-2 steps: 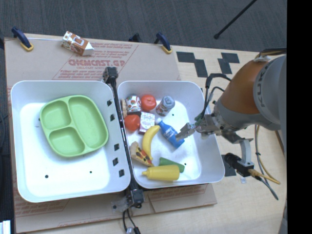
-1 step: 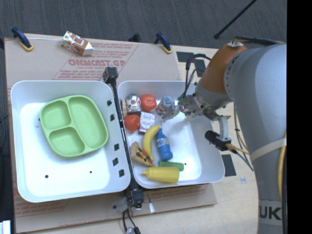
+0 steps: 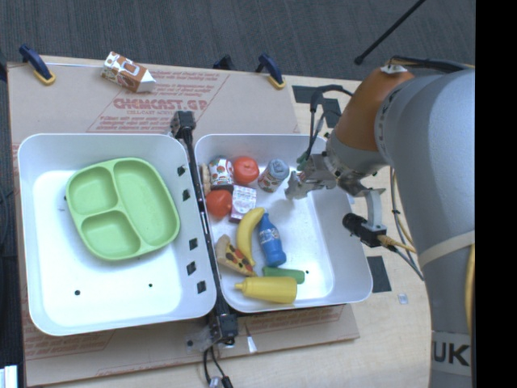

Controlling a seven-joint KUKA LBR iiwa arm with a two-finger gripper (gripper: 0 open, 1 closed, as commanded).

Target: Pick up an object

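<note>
My arm (image 3: pixel 420 176) comes in from the right, grey with an orange band, and covers that side of the bench. The left bin (image 3: pixel 48 297) holds a green divided plate (image 3: pixel 121 208) lying flat toward its far side. The right bin (image 3: pixel 343 261) holds all the small things, crowded against its left wall. A yellow mustard bottle (image 3: pixel 268 289) lies on its side at the near edge, with a green piece (image 3: pixel 284 274) just beyond it. A banana (image 3: pixel 247 229) and a blue bottle (image 3: pixel 271 243) lie side by side in the middle, and a pizza slice (image 3: pixel 233 257) sits left of them. Farther back are a red tomato (image 3: pixel 218 204), a small packet (image 3: pixel 243 200), a can (image 3: pixel 220 173), a red cap (image 3: pixel 245 170) and a grey jar (image 3: pixel 275 173). My pincer (image 3: pixel 297 183) hangs just right of that jar, over the far part of the right bin; I cannot tell how it is set, and I see nothing in it. A small carton (image 3: pixel 127 71) lies on the cardboard beyond the bins.
</note>
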